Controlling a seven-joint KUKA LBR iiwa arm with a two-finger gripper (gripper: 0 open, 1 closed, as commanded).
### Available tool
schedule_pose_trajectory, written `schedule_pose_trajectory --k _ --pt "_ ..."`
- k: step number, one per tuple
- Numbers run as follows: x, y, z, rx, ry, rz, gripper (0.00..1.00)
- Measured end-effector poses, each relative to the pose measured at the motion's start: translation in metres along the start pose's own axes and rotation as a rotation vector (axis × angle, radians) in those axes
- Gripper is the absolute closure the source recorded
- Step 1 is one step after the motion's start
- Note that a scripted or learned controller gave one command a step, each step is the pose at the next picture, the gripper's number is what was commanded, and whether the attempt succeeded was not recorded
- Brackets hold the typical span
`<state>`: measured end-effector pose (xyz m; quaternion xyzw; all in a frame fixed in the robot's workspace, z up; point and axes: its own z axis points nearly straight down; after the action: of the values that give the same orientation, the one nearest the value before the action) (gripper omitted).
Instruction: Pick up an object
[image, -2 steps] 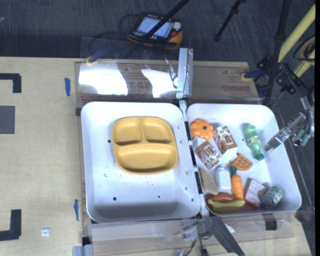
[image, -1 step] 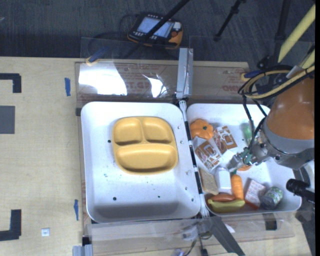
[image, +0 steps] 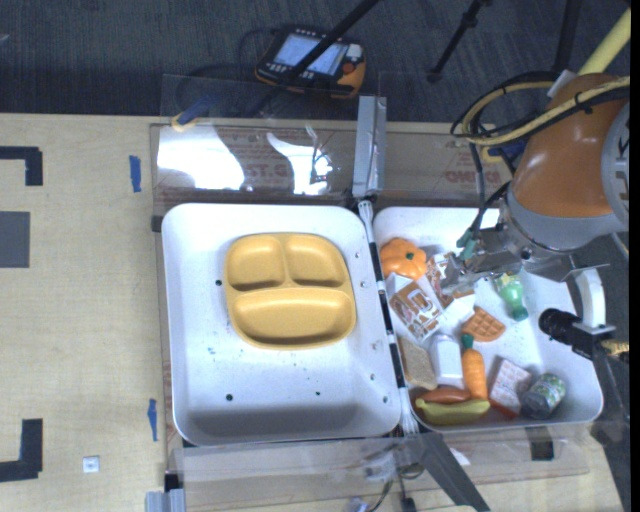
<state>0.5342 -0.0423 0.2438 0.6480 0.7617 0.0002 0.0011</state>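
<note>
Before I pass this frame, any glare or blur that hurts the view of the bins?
Camera view: strong glare on the clear panel behind the left bin, washing out that strip; both bins stay readable, though the white floors are bright. The yellow tray is sharp; the gripper and small items beneath it look soft and cluttered.

Both bins look like smooth white plastic, the left bin a bit glossy with dark specks on its floor. The yellow tray in it is matt plastic, soft sheen at most. The desk is pale wood with visible grain, matt. Clear shiny panels along the bins' far edge throw hard glare. In the right bin, the pumpkin and carrot look like glossy plastic, and the can looks metallic.
</note>
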Motion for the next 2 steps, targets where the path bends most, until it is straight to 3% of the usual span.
schedule_pose_trajectory --k 1,2 --pt "0.000 0.000 0.000 0.000 0.000 0.000 0.00" --pt "-0.038 0.034 0.059 0.002 0.000 0.112 0.00"
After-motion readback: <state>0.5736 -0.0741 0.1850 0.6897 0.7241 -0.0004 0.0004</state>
